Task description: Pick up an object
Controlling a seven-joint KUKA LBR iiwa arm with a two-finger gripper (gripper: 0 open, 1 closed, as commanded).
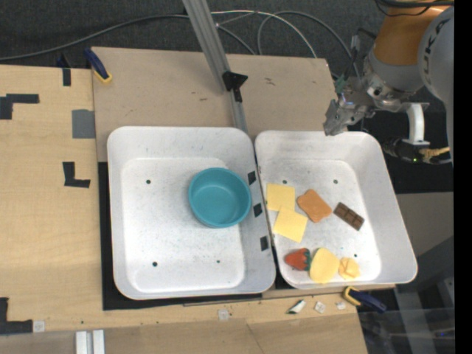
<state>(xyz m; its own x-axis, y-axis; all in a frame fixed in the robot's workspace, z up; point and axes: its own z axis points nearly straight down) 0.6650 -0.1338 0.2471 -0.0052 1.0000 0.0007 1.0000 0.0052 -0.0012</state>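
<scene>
Camera view: candidate things to pick lie in the right bin (369, 150), none chosen yet. Two pale yellow squares (279, 196), (290, 226) touch corner to corner at the bin's 9 o'clock. An orange-brown slab (315, 206) sits just beside them toward centre, a dark brown bar (349, 216) at about 3 o'clock of that slab. At the bin's 6 o'clock: a small red piece (297, 259), a yellow round piece (324, 265) touching it, a small yellow lump (349, 268) just beside. The left bin (133, 198) holds a teal bowl (219, 197), upright, near its centre.

Gripper (333, 126) hangs at the right bin's 12 o'clock rim, well apart from every item, nothing between its tips; cannot tell whether the claw is wide or narrow, it's too small and blurred.

Step in hand, by my read: approach, before any descent. Next move calls for travel toward 6 o'clock over the items, then a drop onto one. The flat squares look hard to pinch; the slab or the bar seems a better bet.
</scene>
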